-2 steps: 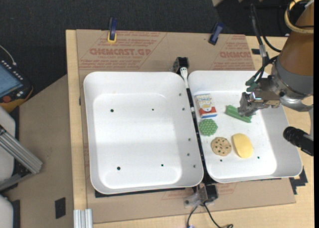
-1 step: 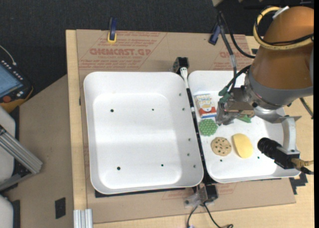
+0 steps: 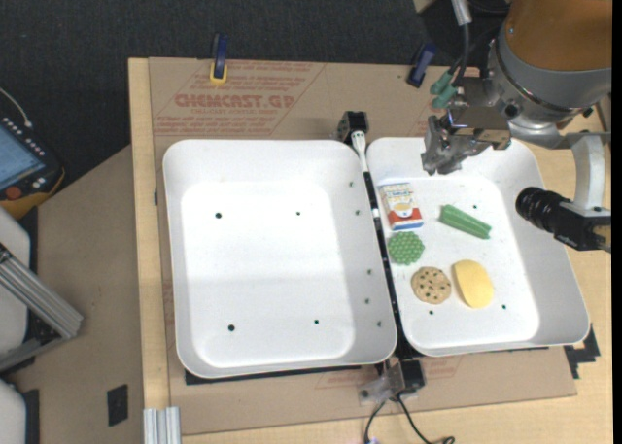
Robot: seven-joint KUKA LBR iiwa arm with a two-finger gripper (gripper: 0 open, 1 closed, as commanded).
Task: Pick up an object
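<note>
White plastic forms the two shallow bins set side by side on a brown cardboard sheet (image 3: 243, 92); the left bin (image 3: 194, 238) has four small dark dots on its floor. The right bin (image 3: 554, 321) contains five objects, one of each kind: a small red-and-white carton (image 3: 399, 205) near the dividing edge, a green oblong piece (image 3: 465, 222) to its right, a round green item (image 3: 405, 247) just below the carton, a brown speckled cookie (image 3: 431, 285), and a yellow rounded piece (image 3: 473, 284) just beside the cookie. The single gripper (image 3: 442, 158) hangs over the far part of the right bin, above and apart from the carton; nothing lies between its fingers, and whether they are parted or closed cannot be told. One blue clamp (image 3: 220, 55) stands at the sheet's far edge.
</note>
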